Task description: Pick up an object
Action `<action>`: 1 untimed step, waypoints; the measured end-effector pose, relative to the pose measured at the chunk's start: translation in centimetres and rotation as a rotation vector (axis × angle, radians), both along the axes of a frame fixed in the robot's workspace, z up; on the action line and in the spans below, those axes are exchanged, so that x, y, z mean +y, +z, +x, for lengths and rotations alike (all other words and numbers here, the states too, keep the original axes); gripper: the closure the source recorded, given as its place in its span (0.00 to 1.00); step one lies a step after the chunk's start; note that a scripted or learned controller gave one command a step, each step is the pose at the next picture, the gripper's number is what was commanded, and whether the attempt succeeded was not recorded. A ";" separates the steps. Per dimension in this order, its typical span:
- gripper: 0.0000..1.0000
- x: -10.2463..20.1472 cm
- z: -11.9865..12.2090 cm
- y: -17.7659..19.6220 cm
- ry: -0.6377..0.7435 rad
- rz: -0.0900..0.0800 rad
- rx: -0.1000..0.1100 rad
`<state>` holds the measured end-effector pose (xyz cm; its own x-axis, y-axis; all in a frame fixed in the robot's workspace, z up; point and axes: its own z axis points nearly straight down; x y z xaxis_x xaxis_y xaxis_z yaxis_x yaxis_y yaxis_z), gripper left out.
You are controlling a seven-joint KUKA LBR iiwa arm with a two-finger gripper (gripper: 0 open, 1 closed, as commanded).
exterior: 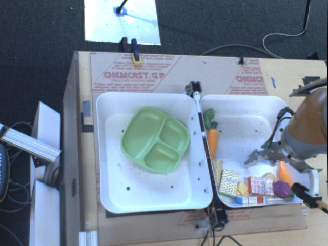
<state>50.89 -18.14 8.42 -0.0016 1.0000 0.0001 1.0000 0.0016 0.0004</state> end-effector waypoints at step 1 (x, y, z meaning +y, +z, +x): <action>1.00 0.0 0.1 1.1 0.000 0.000 -0.004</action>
